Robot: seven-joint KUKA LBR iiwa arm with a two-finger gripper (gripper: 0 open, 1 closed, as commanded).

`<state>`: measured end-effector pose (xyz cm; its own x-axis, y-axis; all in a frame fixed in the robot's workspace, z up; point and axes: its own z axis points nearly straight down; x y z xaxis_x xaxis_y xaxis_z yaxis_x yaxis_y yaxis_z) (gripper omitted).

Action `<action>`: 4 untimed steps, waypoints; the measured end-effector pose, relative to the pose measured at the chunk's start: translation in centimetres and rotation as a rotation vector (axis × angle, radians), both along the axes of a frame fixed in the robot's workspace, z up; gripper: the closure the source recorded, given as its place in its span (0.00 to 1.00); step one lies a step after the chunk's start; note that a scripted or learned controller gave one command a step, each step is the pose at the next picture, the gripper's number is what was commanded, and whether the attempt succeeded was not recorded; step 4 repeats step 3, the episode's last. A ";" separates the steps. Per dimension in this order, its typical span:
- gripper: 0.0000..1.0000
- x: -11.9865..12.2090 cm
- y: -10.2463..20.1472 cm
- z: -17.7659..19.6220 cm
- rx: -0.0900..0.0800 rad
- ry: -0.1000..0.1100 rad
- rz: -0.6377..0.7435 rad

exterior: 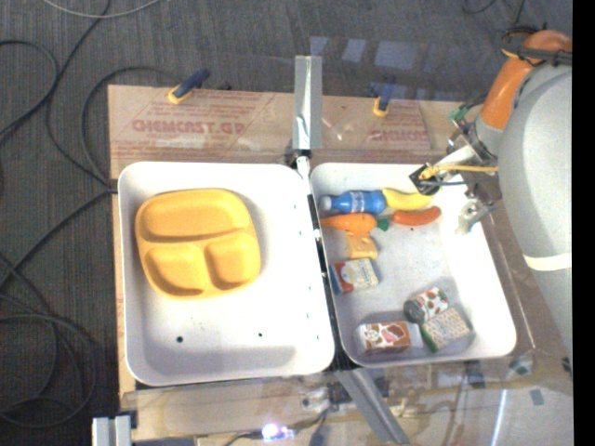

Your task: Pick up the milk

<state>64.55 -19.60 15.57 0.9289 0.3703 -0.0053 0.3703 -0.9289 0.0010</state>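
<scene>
— Pincer point(429, 177) state? Jaws too small and blurred; I cannot tell.

— Where does it sit?

— Just above the right white plastic bin's point(493, 286) far rim, near a yellow banana point(405, 198).

— And the milk?

— Small red-and-white milk carton point(356, 274), lying flat, well below and left of the pincer, untouched.
</scene>
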 end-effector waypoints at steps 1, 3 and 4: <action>0.00 -0.1 1.2 -4.3 -0.004 -0.009 -0.058; 0.00 -1.0 0.8 -6.8 -0.001 -0.008 -0.120; 0.00 -1.0 0.8 -6.8 -0.001 -0.008 -0.120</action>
